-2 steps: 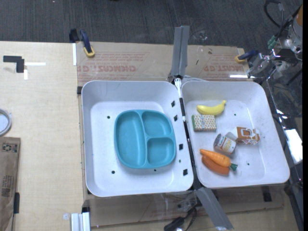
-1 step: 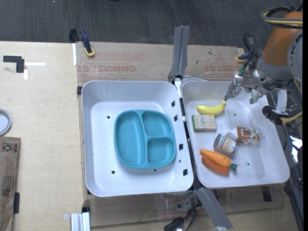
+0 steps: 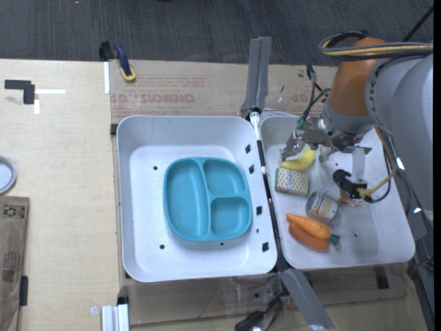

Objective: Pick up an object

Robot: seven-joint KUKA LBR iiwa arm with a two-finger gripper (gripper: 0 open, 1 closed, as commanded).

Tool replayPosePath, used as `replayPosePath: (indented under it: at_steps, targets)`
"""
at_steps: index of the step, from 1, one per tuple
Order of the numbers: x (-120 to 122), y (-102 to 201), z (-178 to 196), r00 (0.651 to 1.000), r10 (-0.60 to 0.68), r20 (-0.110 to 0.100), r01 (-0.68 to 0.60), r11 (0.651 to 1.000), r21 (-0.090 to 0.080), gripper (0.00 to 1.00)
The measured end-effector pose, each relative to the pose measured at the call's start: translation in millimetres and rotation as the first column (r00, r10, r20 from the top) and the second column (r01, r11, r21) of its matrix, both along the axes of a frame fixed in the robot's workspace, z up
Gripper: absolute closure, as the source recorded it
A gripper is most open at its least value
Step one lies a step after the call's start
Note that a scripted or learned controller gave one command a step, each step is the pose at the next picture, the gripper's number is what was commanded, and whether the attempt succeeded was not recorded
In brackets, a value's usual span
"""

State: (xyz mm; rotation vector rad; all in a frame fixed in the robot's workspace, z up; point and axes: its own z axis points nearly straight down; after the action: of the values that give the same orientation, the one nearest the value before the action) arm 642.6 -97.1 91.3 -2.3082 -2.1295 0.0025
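Big grey arm (image 3: pixel 406 81) comes in from right side, high above bench. Orange band (image 3: pixel 351 74) wraps around it just above wrist. Arm bends down from there, wrist pointing down and a bit left. Gripper (image 3: pixel 298 145) sits low at end of wrist, over back part of right side. Thin yellow cable and dark wires loop around arm near orange band. Too small and dark to tell how fingers stand.
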Motion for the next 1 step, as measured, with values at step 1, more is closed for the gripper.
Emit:
replayPosePath:
  at_steps: [1]
  targets:
    - [16.5, -12.2, 1.2, 0.995, -0.100, 0.003, 0.100, 0.995, -0.001, 0.00]
